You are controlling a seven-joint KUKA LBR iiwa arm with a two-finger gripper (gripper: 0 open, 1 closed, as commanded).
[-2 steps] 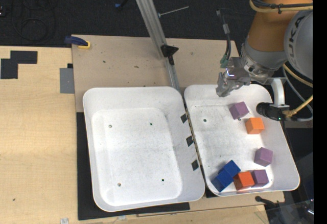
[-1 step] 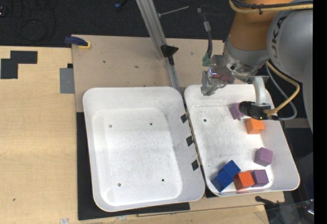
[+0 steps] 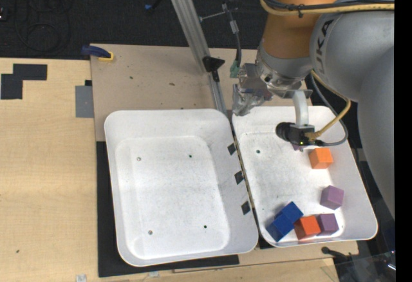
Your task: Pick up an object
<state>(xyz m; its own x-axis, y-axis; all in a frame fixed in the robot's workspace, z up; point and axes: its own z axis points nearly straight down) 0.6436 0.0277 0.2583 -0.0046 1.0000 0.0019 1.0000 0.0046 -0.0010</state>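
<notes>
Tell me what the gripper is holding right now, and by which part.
Nothing that shows. The gripper hangs over the far edge of the right-hand shallow white plastic bin, with no block visible in it; the small orange cube lies apart on the bin floor.

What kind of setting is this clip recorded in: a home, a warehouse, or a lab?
Most likely a robotics lab bench set up for grasping trials. Two shallow white bins sit side by side on a wooden bench, small coloured blocks lie in the right one, and cables trail behind.
</notes>
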